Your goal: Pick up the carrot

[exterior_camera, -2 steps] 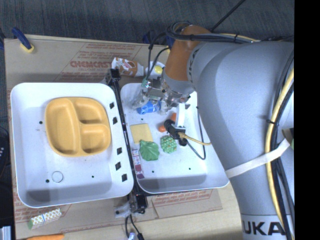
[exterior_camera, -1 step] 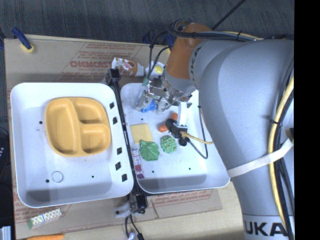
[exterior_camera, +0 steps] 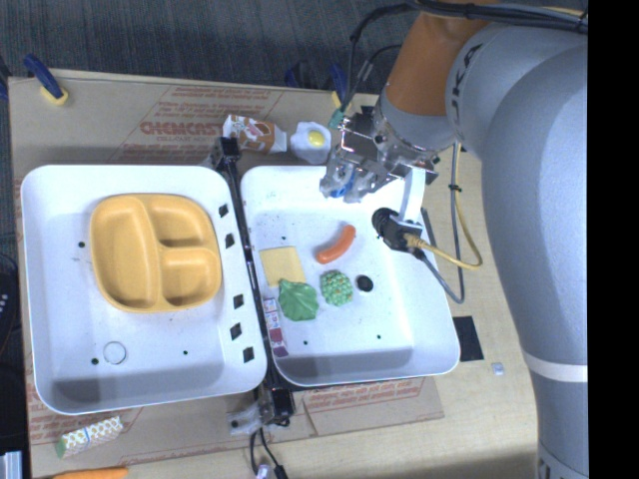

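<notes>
the carrot lies on the floor of the right bin, a little above the middle of the frame, tilted so its upper end points toward the upper right. nothing is touching it. just below it sit a round green knobbly piece and, left of that, a leafy green piece; a pale yellow square slice lies to the carrot's left, and a small dark round thing sits to its lower right

the jaws hang above the upper part of the right bin, up and slightly right of the carrot and clear of it. the view does not let me tell whether they are apart or together, and nothing can be seen between them. the grey arm with its orange band comes in from the upper right of the frame, and a yellow cable loops beside the wrist

the left bin fills the left half of the frame and carries a yellow divided tray. both bins rest on cardboard on the table. above the bins, near the top centre, are a small packet and a white-and-yellow egg-like toy
</notes>
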Controlling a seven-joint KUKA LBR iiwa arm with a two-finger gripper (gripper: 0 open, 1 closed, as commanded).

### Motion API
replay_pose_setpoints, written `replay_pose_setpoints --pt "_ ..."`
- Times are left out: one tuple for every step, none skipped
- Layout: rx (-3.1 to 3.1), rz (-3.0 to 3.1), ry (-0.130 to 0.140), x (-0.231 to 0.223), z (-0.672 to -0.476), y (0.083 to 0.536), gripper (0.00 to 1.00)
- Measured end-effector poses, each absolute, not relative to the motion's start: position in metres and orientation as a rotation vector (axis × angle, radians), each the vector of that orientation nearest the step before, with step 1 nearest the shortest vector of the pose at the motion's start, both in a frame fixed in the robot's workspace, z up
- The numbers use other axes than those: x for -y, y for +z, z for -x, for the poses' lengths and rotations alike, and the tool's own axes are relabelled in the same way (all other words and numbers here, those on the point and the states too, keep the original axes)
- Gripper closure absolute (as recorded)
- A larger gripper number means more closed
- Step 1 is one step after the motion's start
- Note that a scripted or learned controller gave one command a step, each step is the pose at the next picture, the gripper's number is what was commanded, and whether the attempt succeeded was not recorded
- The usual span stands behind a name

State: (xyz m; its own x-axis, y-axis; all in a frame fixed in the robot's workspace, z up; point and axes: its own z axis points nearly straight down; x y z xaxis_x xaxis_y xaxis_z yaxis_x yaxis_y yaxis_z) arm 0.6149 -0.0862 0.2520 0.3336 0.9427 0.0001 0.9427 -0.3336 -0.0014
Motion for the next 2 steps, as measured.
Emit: replay_pose_setpoints --pt "1.694 2.64 0.008 0.022 -0.564 0.191 1.0" --pt "1.754 2.601 0.009 -0.038 -0.506 0.191 1.0"
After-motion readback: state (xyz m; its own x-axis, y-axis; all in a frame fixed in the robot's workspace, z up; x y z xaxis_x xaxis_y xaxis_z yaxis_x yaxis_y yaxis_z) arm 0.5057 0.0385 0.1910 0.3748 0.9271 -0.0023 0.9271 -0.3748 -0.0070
